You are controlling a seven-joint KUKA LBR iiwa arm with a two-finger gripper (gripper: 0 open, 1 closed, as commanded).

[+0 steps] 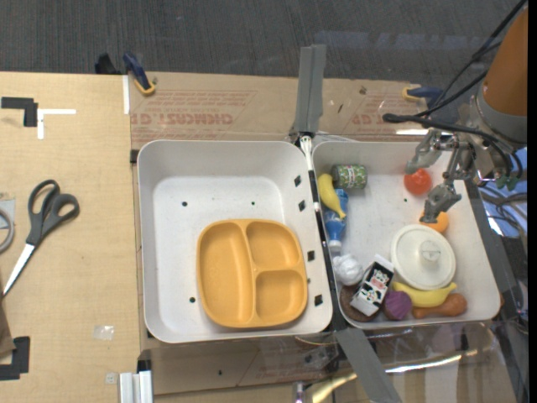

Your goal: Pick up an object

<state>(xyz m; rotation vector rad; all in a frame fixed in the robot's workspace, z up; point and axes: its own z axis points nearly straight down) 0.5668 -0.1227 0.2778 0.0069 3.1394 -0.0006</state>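
At the near edge, the left bin (159, 250) holds a yellow divided plate (252, 273) toward its six o'clock side. The right bin (482, 242) is crowded: a white lidded pot (424, 257) at four o'clock, a banana (428, 295) and purple fruit (398, 306) at six, a black-and-white carton (374, 286) at seven, a blue bottle (334, 222) at nine, a green can (350, 175) at eleven, a red tomato (417, 181) at one. The gripper (440, 175) hangs at one o'clock, fingers spread apart with nothing between them, beside the tomato. An orange item (436, 220) sits partly hidden beneath one finger. The arm is cut off at the frame's edge.
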